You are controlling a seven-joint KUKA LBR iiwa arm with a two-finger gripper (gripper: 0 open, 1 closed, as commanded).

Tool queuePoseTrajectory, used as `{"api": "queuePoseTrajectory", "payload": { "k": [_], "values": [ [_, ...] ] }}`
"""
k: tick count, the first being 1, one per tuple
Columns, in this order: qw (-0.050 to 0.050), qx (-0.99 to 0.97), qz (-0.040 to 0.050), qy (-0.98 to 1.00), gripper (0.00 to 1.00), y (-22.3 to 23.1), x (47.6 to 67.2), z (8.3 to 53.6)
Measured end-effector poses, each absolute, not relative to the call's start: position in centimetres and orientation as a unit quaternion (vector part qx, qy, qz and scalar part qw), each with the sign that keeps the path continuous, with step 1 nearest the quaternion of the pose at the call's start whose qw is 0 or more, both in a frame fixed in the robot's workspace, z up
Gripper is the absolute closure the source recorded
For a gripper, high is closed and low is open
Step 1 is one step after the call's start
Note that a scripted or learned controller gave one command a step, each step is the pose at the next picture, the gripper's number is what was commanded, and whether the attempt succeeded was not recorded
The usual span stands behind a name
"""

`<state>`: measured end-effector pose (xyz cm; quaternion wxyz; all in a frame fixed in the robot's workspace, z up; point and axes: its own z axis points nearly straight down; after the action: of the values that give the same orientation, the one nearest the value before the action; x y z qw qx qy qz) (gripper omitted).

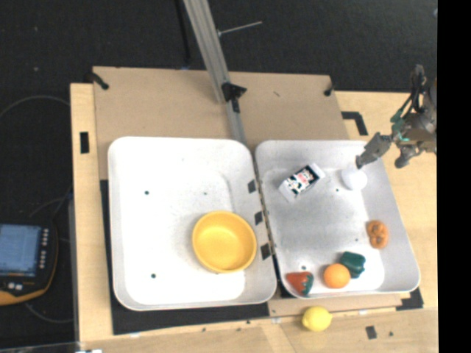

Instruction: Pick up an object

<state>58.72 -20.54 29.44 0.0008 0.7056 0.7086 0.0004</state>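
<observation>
Gripper [388,150] at right edge of frame, over the right bin's [324,219] upper right corner; fingers spread, nothing between them. White ball [354,179] just below its left finger. Small carton [301,180] lies left of the ball. Orange [337,276], green pepper [354,263], red piece [299,282] cluster at lower edge. Yellow bowl [224,241] in left bin [147,197]. Lemon [316,318] on bench below.

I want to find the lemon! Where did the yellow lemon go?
The lemon sits on the bench, outside the bins, just past the right bin's near edge. Its closest neighbours, inside that bin, are the orange and the red thing.
</observation>
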Motion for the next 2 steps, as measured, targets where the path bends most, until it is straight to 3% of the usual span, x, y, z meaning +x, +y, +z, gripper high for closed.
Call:
{"api": "queuePoseTrajectory", "payload": {
  "k": [1, 2],
  "values": [
    [0.001, 0.706, 0.0002, 0.709, 0.00, -20.6, 58.7, 29.5],
    [-0.001, 0.706, -0.0021, 0.709, 0.00, -19.9, 59.2, 23.8]
  ]
}}
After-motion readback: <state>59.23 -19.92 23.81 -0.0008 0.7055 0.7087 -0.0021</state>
